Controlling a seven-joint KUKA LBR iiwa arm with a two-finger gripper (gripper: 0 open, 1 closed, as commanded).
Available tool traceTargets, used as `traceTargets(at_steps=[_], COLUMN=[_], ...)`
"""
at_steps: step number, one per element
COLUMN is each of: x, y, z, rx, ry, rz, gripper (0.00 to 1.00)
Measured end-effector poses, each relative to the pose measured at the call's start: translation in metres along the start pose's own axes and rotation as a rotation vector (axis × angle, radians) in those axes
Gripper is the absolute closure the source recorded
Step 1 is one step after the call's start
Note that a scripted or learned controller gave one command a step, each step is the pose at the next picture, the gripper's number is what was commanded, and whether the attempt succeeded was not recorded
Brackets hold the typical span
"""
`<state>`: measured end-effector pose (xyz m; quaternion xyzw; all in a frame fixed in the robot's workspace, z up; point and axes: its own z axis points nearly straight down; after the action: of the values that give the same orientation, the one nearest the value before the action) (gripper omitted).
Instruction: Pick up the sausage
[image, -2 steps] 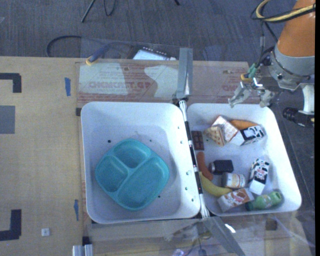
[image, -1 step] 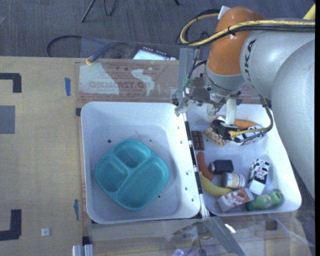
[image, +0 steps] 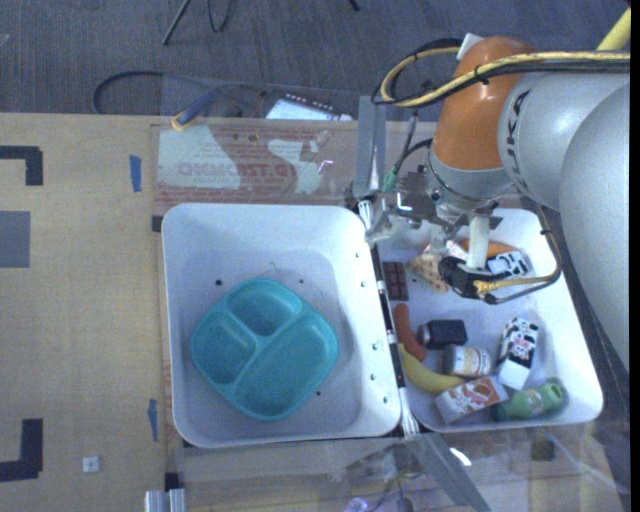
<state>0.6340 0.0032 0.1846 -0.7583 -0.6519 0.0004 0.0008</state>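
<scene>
The sausage (image: 406, 331) is a reddish-orange link lying along the left wall of the right bin (image: 585, 375), just above a yellow banana (image: 428, 375). My gripper (image: 437, 251) hangs over the upper left part of that bin, above and slightly right of the sausage, close to a pale food item (image: 428, 268). The wrist and cables hide its fingers.
The left bin (image: 200, 240) holds a teal divided plate (image: 264, 347). The right bin also holds a black block (image: 443, 332), a small jar (image: 467, 360), a black-and-white carton (image: 519, 345), a red-white packet (image: 471, 397), a green bottle (image: 532, 401) and a chocolate bar (image: 396, 282).
</scene>
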Motion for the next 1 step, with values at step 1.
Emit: traceTargets(at_steps=[1], x=[-0.0403], y=[-0.0469], z=[0.0004], rx=[0.001], ry=[0.001], rz=[0.133], gripper=[0.00])
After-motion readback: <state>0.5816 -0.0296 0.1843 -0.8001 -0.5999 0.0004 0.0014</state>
